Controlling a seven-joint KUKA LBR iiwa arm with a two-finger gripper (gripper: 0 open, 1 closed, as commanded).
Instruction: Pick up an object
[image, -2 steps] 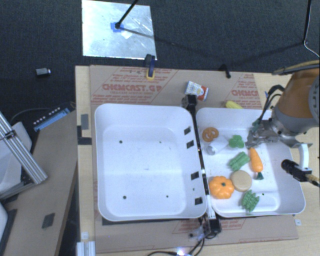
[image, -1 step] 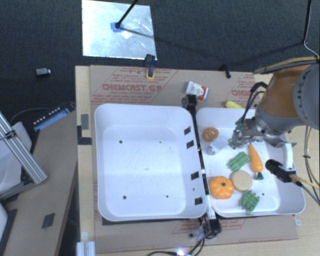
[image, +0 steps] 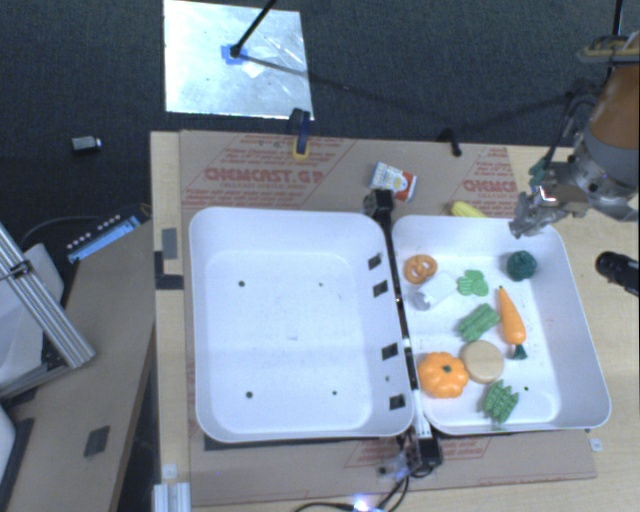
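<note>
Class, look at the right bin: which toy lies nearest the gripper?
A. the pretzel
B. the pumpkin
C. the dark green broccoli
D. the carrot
C: the broccoli lies in the right bin's far corner, just below the gripper, while the pumpkin, pretzel and carrot lie farther off.
</note>
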